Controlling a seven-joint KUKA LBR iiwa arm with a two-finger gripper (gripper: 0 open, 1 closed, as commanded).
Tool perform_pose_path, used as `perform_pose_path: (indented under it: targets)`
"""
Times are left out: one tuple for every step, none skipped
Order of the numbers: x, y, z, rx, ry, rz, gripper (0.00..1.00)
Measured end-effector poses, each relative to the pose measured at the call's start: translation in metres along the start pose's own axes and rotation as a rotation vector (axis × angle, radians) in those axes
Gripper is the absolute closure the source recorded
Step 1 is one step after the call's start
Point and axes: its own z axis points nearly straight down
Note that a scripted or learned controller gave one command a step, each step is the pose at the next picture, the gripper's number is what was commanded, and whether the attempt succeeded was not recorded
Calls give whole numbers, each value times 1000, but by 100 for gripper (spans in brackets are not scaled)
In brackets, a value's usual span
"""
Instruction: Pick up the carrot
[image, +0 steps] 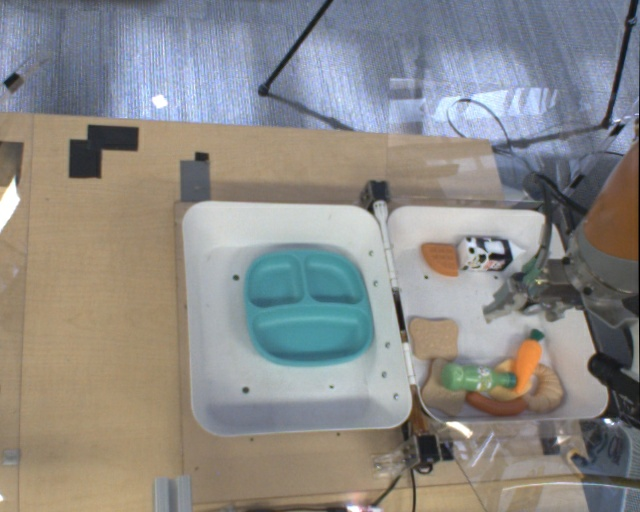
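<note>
While claw (520, 300) hovers — carrot (527, 363) just below it, apart | claw state: cannot tell

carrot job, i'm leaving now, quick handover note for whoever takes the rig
Gripper: over the right white bin, above the pile, nothing seen between its fingers.
Orange toy carrot with green top: lying tilted in that bin's near right corner, resting on the pile with the green toy bottle, red sausage and beige pastry.
Done: arm reached into the bin.
Left: descend, grasp the carrot, lift it.
</note>
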Motion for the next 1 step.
perform_pose_path:
  targets:
    - [-62, -10, 88, 11, -1, 96, 0]
